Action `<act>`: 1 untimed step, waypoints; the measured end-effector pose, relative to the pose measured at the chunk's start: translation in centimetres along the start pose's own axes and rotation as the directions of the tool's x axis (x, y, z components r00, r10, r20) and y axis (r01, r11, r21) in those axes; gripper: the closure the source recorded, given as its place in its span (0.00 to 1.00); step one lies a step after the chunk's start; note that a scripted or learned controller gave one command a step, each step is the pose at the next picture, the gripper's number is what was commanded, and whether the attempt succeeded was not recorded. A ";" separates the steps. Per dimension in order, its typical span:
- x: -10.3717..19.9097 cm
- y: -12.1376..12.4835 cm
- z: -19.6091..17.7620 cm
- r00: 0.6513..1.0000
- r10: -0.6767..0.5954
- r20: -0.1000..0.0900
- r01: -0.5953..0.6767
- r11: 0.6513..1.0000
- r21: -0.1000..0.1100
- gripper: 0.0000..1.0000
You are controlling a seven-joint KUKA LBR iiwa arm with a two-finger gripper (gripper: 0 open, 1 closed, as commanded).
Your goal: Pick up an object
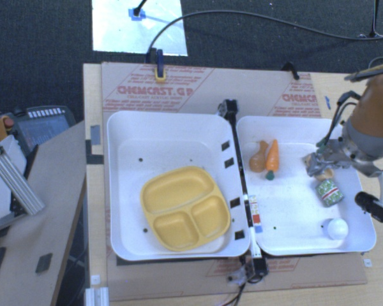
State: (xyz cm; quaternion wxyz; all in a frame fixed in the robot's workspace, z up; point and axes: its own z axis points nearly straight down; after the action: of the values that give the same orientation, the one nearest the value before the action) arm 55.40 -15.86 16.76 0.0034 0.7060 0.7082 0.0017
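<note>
The gripper [319, 163] sits low at the right bin's [287, 244] far right side; whether it is released or clenched cannot be told. A small green can [329, 192] lies just beside it, toward the near edge. A white ball [336, 228] occupies the near right corner. A carrot [272, 157] and tan piece [259, 157] lie touching near the left wall. The left bin [124, 171] holds a yellow divided tray [185, 207].

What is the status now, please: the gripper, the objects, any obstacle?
Gripper low in right bin, above green can. Nothing seen gripped. Carrot, white ball lie apart.
</note>
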 end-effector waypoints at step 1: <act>0.0 -0.6 -6.0 1.000 -0.001 0.000 0.001 1.000 0.000 1.00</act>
State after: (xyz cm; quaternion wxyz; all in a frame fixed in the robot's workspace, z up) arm 54.73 -15.87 22.79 0.0031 0.7058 0.7084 0.0017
